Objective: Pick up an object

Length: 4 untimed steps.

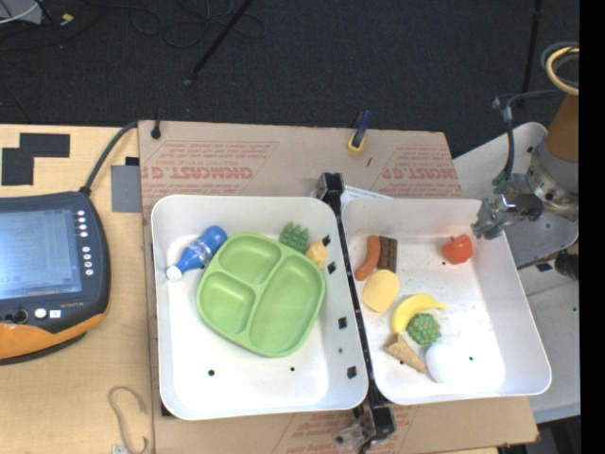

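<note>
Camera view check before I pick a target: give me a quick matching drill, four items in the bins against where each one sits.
Items:
1. green divided plate
2. blue bottle
3. red tomato
4. banana

Places:
A. right bin, far right corner area, near the arm
B. left bin, middle
C. right bin, middle, touching the broccoli
D. left bin, far left, beside the plate

Pairs: 1-B, 2-D, 3-A, 4-C

claw [489, 218] over right bin [529, 348] rim | near tomato [458, 249]
</note>
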Each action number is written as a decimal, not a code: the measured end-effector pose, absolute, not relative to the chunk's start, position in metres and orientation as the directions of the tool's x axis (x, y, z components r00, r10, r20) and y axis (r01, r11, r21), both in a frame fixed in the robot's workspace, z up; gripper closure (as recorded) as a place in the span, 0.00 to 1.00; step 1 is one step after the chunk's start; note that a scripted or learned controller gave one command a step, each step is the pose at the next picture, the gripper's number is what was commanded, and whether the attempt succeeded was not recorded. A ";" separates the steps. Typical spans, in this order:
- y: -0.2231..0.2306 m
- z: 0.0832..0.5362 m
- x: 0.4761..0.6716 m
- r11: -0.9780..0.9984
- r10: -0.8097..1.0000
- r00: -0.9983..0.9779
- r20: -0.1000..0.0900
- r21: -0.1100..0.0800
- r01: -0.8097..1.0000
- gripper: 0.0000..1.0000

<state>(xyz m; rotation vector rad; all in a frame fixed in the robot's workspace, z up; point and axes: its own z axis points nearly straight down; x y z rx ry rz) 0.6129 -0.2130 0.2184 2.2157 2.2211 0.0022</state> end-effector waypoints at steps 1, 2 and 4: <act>-0.214 0.228 0.613 0.004 1.000 -0.004 0.000 0.001 1.000 1.00; -0.151 0.232 0.614 0.005 1.000 -0.005 0.004 -0.002 1.000 1.00; -0.040 0.227 0.619 0.006 1.000 -0.006 0.003 -0.003 1.000 1.00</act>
